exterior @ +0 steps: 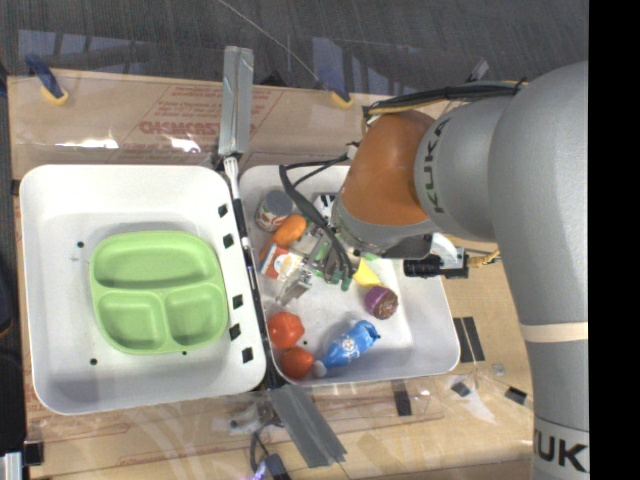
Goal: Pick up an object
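The grey KUKA arm with its orange band [385, 173] reaches in from the right and bends down over the right-hand shallow white bin [432, 333], its wrist covering the bin's upper middle. Below the wrist the two-finger gripper [300, 280] points down and to the left into the heap of objects near the bin's left wall; its tip is lost among silvery, cluttered shapes, so I cannot tell whether it is apart, together or clamped on anything. Just beside it, toward the upper left, lies a rounded orange object [290, 230], with a grey rounded piece [271, 213] touching it from above. A small yellow piece [367, 273] shows under the wrist's lower edge, and a dark purple round object [380, 301] sits just below that, apart from the gripper. Along the bin's lower left, two red-orange round objects [285, 330] lie close together, one above the other, and a blue and white soft-looking item [350, 345] rests just to their right. The left-hand white bin [50, 368] holds a light green plastic tray with three compartments [158, 290], lying flat and well apart from the arm.
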### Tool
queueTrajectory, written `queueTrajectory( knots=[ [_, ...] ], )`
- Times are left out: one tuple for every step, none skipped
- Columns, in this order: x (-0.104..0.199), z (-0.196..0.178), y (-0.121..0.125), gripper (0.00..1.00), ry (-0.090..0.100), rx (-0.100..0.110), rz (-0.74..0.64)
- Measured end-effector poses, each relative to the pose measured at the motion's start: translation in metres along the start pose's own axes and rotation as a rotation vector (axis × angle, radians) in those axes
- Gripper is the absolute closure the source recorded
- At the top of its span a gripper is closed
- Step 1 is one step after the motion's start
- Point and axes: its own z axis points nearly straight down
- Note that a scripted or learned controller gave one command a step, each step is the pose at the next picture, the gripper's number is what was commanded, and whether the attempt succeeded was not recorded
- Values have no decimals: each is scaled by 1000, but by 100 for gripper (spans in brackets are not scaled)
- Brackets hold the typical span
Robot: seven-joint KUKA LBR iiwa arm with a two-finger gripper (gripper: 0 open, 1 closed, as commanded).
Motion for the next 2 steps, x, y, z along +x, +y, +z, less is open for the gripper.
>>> queueTrajectory(
  knots=[
    [-57, 11, 23, 0, 4, 3, 108],
    [-57, -1, 25, 100, 0, 2, 100]
  ],
)
